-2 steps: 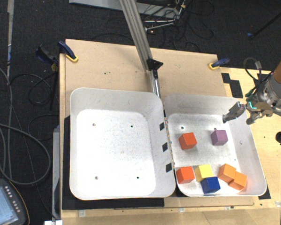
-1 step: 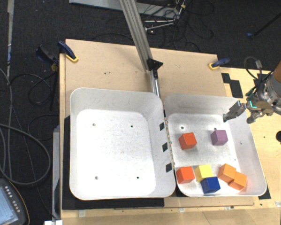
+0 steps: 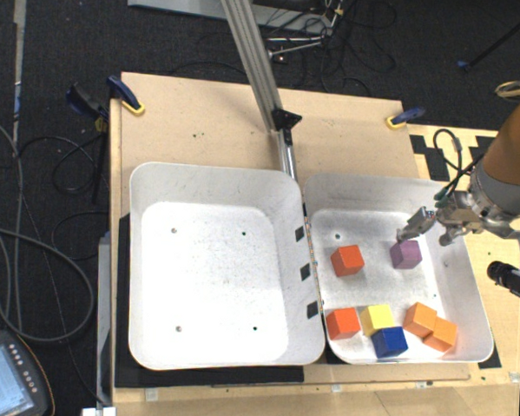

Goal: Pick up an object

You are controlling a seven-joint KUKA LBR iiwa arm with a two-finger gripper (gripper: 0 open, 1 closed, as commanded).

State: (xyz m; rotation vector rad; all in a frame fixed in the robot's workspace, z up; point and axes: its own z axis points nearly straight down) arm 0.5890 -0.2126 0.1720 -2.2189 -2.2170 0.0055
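Note:
My gripper (image 3: 430,232) hangs over the back right part of the right bin (image 3: 363,224), its two fingers spread open with nothing between them. A purple cube (image 3: 405,253) lies on the bin floor just below and left of the fingertips, apart from them. An orange cube (image 3: 348,260) sits further left in the same bin. Along the bin's front edge lie another orange cube (image 3: 343,322), a yellow cube (image 3: 378,318), a blue cube (image 3: 389,341) and two orange blocks (image 3: 432,326) touching each other.
The left bin (image 3: 205,261) stands beside the right one, their rims meeting in the middle. A slanted metal pole (image 3: 259,68) comes down to the bench behind the bins. Clamps (image 3: 127,96) hold the board's back corners.

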